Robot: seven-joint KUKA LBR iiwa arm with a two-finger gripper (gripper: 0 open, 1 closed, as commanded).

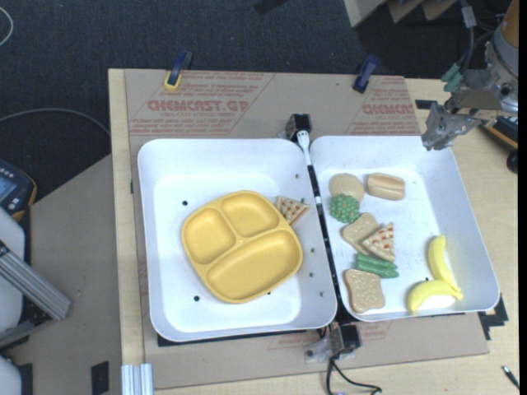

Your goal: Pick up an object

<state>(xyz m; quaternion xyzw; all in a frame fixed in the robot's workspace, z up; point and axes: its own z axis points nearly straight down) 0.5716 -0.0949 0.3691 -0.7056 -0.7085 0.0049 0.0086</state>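
Dark carpet surrounds a brown board worktop (247, 97) that carries two shallow white bins side by side, clamped at the far edge by a yellow clip (174, 76) and a blue clip (365, 74).

The left bin (160, 220) holds a yellow divided plate (241, 245) with a small pizza slice (291, 210) touching its right rim. The right bin (461, 212) holds the toy food: a bread roll (347, 185), a hot dog bun (385, 186), broccoli (345, 208), a toast slice (359, 230), a second pizza slice (381, 241), green beans (375, 265), another toast slice (364, 290) and a banana (436, 276) near the right wall.

The gripper (435, 136) hangs above the far right corner of the right bin, well apart from every piece; whether it is spread or closed I cannot tell, and nothing is seen in it.

These pieces look like light, stiff, smooth plastic, likely to slip under a loose pinch. The banana lies clear of the rest, so a hold across its narrow middle seems the easiest; the bun would suit a hold across its short side. The flat toast and pizza lie low and close together, which makes them harder.

Red print on the board reads "CHEMCAST", followed by letters that look like "GP", and appears again at the right.
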